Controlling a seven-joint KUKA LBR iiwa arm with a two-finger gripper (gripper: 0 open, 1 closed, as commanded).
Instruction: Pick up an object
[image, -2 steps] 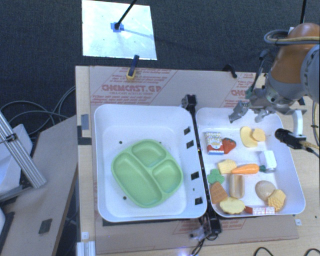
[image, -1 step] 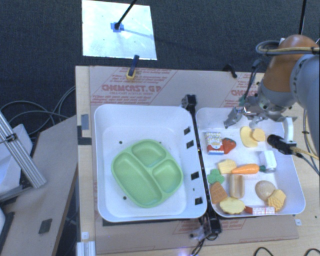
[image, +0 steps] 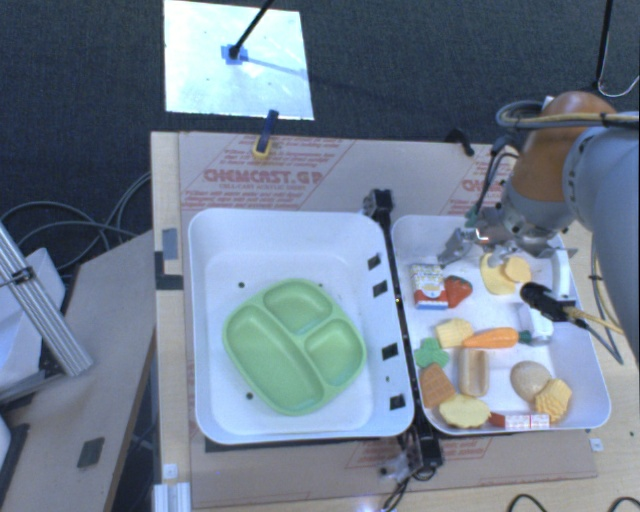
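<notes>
The right bin (image: 590, 385) holds several toy foods. A small white, red and blue carton (image: 429, 284) stands beside a red piece (image: 458, 290), with pale yellow pieces (image: 500, 272) further right. Below them lie a yellow cheese wedge (image: 452, 332), an orange carrot (image: 490, 339), a green piece (image: 431, 353), a bun (image: 473, 372), a tan potato (image: 530, 379) and a yellow slice (image: 464, 410). My gripper (image: 466, 243) hangs low over the bin's upper left part, just above and to the right of the carton. Nothing shows in it.
The left bin (image: 210, 240) holds a green divided plate (image: 292, 345). A black divider strip (image: 392, 300) runs between the bins. The grey arm (image: 590, 170) crosses the right bin's upper right corner. A brown slice (image: 436, 385) and a ridged yellow piece (image: 553, 399) lie near the front wall.
</notes>
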